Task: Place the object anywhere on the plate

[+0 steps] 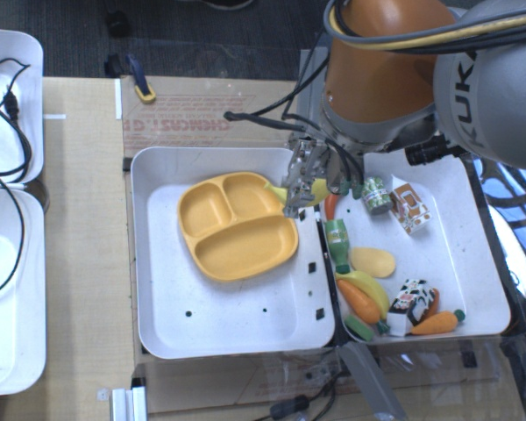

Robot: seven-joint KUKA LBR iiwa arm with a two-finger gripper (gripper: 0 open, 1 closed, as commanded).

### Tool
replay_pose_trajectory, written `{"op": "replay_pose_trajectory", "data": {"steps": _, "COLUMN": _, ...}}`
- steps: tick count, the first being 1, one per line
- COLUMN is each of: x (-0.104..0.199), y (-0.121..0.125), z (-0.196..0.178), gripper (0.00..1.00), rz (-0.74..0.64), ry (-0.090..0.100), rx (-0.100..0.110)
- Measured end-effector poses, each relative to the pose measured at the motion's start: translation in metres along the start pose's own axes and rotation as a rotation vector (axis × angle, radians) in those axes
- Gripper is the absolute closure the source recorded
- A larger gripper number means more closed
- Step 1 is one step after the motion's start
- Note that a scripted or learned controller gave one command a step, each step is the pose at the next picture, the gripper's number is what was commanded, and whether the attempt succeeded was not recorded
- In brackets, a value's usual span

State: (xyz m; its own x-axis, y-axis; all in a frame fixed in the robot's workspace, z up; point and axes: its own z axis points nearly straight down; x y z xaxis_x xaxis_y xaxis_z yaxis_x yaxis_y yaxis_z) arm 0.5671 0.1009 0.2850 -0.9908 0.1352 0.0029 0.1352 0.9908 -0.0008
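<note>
**Gripper above the plate's right edge**

The gripper (305, 182) hangs over the far right edge of the left bin (153, 261), just beside the yellow divided plate (237, 226). A small yellow object (318, 191) sits near its tip, but I cannot tell if the claw grasps it. The plate lies in the far half of this bin. In the right bin (486, 261) lie a green bottle (337, 241), a carrot (359, 303) and a small carton (409, 207).

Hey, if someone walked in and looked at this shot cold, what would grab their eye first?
The big orange and grey arm filling the upper right, its gripper down at the divide between the bins. Next, the yellow sectioned plate in the left bin, and the toy food heaped in the right bin.
</note>
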Motion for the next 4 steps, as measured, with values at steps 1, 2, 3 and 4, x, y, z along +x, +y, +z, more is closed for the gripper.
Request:
{"op": "replay_pose_trajectory", "data": {"steps": 1, "x": -0.005, "y": -0.078, "z": 0.059, "gripper": 1.0, "rz": -0.018, "ry": 0.002, "rx": 0.0}}
{"op": "replay_pose_trajectory", "data": {"steps": 2, "x": -0.005, "y": -0.029, "z": 0.068, "gripper": 1.0, "rz": -0.067, "ry": 0.001, "rx": 0.0}}
{"op": "replay_pose_trajectory", "data": {"steps": 3, "x": -0.028, "y": -0.063, "z": 0.065, "gripper": 1.0, "rz": -0.123, "ry": -0.001, "rx": 0.0}}
{"op": "replay_pose_trajectory", "data": {"steps": 4, "x": -0.028, "y": -0.062, "z": 0.065, "gripper": 0.0, "rz": -0.123, "ry": -0.001, "rx": -0.001}}
